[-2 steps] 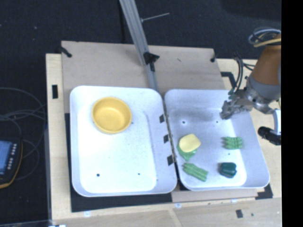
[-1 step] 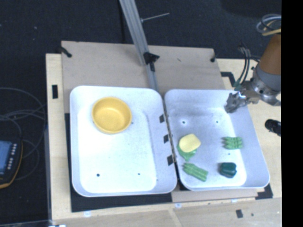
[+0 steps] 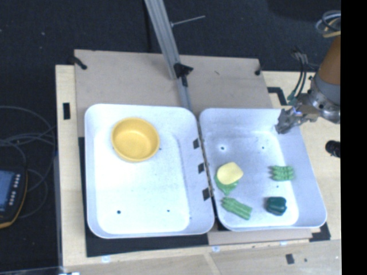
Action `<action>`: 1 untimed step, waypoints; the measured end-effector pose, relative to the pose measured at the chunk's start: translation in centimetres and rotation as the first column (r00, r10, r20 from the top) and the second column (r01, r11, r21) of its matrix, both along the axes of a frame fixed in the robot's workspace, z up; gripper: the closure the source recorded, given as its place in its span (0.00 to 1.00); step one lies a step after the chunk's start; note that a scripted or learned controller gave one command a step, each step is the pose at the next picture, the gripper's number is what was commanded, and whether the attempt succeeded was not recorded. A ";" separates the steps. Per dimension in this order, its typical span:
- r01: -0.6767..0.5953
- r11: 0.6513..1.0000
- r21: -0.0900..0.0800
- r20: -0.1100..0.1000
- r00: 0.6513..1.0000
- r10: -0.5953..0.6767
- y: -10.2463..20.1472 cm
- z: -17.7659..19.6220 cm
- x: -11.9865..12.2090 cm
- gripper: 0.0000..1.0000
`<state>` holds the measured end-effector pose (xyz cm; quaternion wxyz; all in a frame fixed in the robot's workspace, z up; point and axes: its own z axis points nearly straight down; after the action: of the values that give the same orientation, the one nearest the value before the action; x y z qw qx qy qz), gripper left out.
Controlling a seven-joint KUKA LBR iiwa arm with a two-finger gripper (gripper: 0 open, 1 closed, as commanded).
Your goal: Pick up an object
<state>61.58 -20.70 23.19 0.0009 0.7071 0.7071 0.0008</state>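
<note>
The desk [image 3: 132, 73] carries two shallow white bins side by side, and the right bin [image 3: 252, 136] is the landmark here, since it holds every likely target. To its left, touching along the shared edge, the left bin [image 3: 137, 211] holds a yellow bowl [image 3: 135, 139] in its far half, well apart from the arm's reach. The grey arm [image 3: 327, 90] comes in over the right bin's far right corner, and its hand [image 3: 285, 121] hangs at that corner's rim, above the bare far part of the bin floor; how far apart the hand stands open I cannot tell at this size, and nothing shows in its grasp. In the near half of the right bin lie four pieces: a pale yellow rounded piece [image 3: 229, 174] by the left wall, a long green pod [image 3: 237, 208] just nearer than it, a ridged light green piece [image 3: 281, 173] toward the right wall, and a small dark green piece [image 3: 276, 205] in the near right corner. The step in hand looks like the approach. The ridged light green piece lies closest to the hand and stands apart from its neighbours, so I judge it the safest pick: travel toward the near side, centre over it, close across its narrow width, and descend straight to avoid the right wall.
</note>
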 end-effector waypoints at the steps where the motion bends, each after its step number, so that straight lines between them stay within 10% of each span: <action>1: -0.003 1.000 0.001 0.000 1.000 0.003 5.5 1.0 -0.6 1.00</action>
<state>60.99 -15.16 24.22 0.0005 0.7059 0.7083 0.0011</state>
